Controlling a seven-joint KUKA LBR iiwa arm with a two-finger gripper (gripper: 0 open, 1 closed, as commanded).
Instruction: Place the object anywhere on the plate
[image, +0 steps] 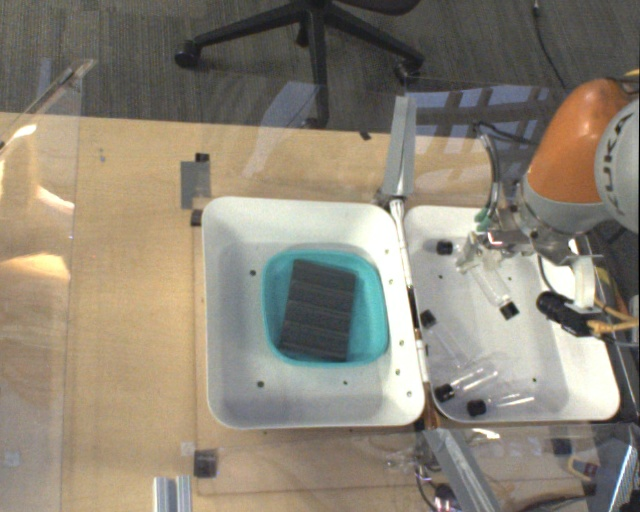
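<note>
Gripper (487, 262) hangs over right white bin (590, 390), well right of teal square plastic plate (375, 320); you cannot tell whether anything is gripped, parts translucent and blurred. Dark grey ribbed rectangular block (320, 310) lies flat on plate, in left white bin (225, 300), so task looks done already. Block lies left of gripper, across bin divider; long axis runs near-to-far, slightly tilted. Count: one arm, one block, one plate, two bins.
</note>
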